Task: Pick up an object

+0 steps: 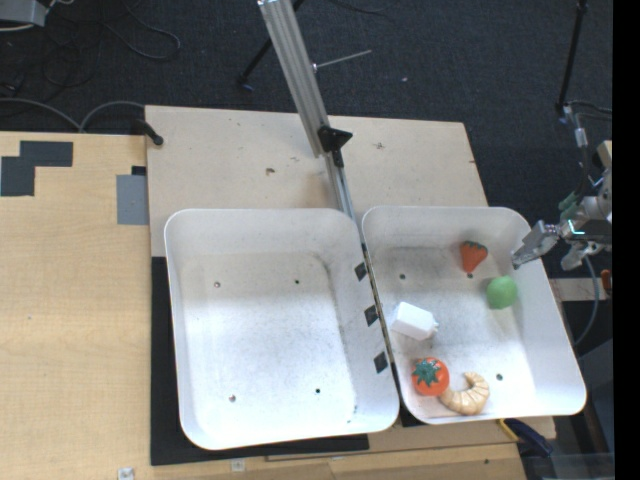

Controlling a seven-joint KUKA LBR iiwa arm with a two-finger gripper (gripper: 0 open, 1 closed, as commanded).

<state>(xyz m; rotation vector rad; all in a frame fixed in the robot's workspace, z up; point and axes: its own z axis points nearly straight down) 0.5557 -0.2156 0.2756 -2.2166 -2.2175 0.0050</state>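
Note:
The right bin (540, 368) holds several small objects. A red strawberry-like piece (473, 256) lies near its far right side, with a green ball (502, 291) just below it. A white block (413, 321) sits close to the divider. A red tomato with a green top (430, 376) and a tan croissant (467, 395) lie at the front. My gripper (560, 243) hangs at the right bin's right rim, above and to the right of the green ball, with nothing visibly held.
The left bin (200, 268) stands beside the right one, sharing a middle divider with black clips (370, 313). A slanted aluminium post (300, 78) rises behind the bins. Wooden bench surface (70, 318) lies to the left.

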